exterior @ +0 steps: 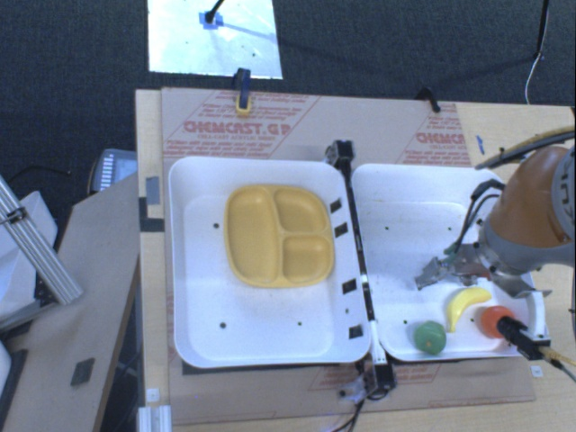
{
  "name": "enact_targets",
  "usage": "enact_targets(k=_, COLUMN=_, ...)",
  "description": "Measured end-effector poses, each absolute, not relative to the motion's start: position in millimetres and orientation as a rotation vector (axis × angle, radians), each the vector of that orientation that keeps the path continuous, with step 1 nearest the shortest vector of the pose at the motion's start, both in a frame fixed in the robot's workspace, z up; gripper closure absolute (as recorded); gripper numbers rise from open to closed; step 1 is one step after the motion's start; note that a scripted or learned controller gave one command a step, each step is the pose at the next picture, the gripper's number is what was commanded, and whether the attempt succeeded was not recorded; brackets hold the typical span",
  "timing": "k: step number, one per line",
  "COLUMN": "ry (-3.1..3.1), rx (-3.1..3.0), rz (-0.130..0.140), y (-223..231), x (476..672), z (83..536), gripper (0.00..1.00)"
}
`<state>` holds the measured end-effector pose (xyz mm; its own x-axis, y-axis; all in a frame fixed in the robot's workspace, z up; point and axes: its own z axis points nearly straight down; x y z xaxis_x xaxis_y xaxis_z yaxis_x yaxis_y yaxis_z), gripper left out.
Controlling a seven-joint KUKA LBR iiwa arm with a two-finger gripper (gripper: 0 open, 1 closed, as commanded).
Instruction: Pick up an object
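Note:
In the right bin (396,214), along its near edge, lie a yellow banana (466,304), a green round fruit (430,336) and an orange-red round thing (491,319). My gripper (438,272) hangs low over the same bin, just up and left of the banana, and points left. Nothing shows in its grasp. The grey arm with its orange band (540,205) covers the bin's right side.
A yellow divided plate (277,235) lies in the middle of the left bin (193,331). A black divider with clips (351,250) runs between the two bins. The right bin's far and left floor is bare white.

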<state>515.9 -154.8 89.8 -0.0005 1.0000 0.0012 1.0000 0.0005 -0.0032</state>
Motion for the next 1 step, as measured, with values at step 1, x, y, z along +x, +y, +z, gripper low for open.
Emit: enact_targets(k=1, ry=-2.224, rx=-2.223, rz=-0.002, y=-155.5, x=517.7, z=103.1, gripper=1.0)
